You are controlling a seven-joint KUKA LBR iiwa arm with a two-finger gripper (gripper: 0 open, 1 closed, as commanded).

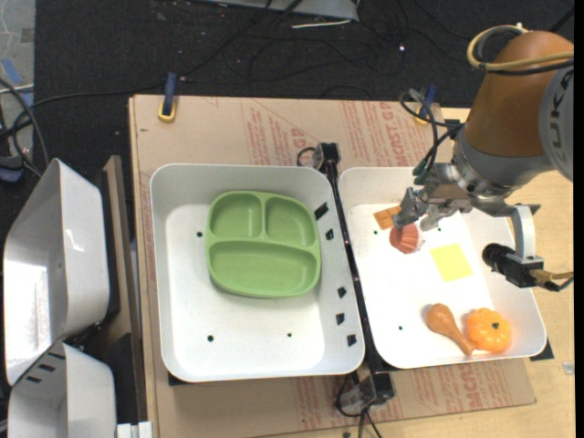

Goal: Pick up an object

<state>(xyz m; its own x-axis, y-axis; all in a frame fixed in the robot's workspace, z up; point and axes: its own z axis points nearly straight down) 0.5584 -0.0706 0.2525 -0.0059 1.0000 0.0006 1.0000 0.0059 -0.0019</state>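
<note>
White right bin (511, 245), claw (411, 219) gripping small red object (405, 238), long axis upright.

Even overhead light is falling on the bench — the two white bins (274, 359) are reading bright, nearly washed out. Shadows are lying soft and short. The dark floor (82, 35) is showing grain — focus is holding throughout.
</note>
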